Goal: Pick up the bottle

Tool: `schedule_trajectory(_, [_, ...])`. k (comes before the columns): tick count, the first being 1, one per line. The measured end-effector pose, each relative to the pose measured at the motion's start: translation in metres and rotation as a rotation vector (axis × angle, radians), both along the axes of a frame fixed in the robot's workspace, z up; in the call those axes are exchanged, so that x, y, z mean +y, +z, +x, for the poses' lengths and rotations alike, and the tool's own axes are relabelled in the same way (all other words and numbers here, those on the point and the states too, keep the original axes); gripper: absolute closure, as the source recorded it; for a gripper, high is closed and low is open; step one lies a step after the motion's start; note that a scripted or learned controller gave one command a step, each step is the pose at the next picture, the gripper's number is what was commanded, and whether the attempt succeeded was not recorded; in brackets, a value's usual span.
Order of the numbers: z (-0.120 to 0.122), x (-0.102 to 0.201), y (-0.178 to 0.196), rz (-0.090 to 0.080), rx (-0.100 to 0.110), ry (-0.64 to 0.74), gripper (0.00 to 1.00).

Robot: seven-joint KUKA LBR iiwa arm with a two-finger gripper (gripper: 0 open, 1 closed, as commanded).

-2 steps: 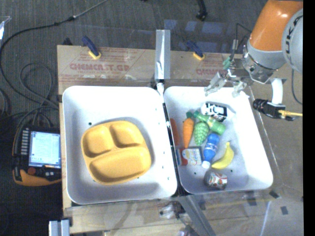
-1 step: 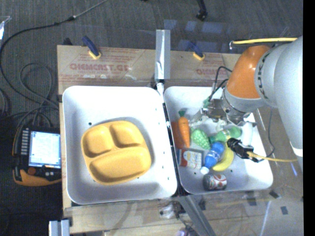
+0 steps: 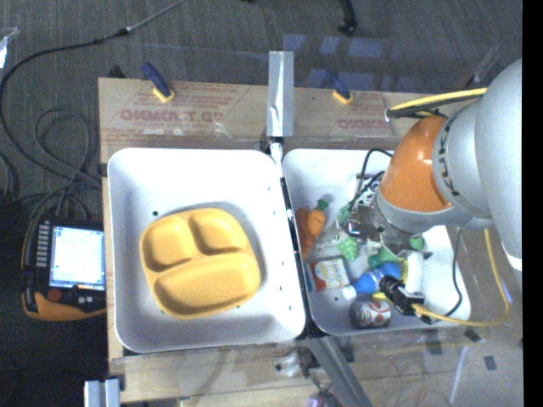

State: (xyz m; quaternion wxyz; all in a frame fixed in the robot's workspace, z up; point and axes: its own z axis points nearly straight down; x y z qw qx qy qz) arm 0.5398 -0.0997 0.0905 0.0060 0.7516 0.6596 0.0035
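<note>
Gripper point(image 3: 366, 227): low in right bin point(image 3: 441, 308), finger state cannot tell.
Bottle point(image 3: 333, 275): lying near-left of gripper; label unreadable.
Left bin point(image 3: 127, 312): yellow divided tray point(image 3: 200, 259).
Backboard point(image 3: 182, 117): red print, illegible.

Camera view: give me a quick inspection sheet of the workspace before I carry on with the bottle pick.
Surface: left bin and right bin side by side on a bench.
Job's things: bottle lying in the right bin, white with a red label.
Clutter: orange carrot toy, can, small green and blue items; yellow divided tray in the left bin.
Grippers: claw low over the right bin's pile; finger state unclear.
Cables: black cables on the floor at left; yellow cable near the arm.
Surroundings: handheld pendant on the carpet; chair base at top.
</note>
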Motion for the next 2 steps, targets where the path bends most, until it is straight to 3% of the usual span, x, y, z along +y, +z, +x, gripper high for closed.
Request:
schedule_trajectory(1, [0.001, 0.001, 0.01, 0.003, -0.001, 0.0, 1.0])
schedule_trajectory(2, [0.04, 0.043, 0.123, 0.002, 0.015, 0.009, 1.0])
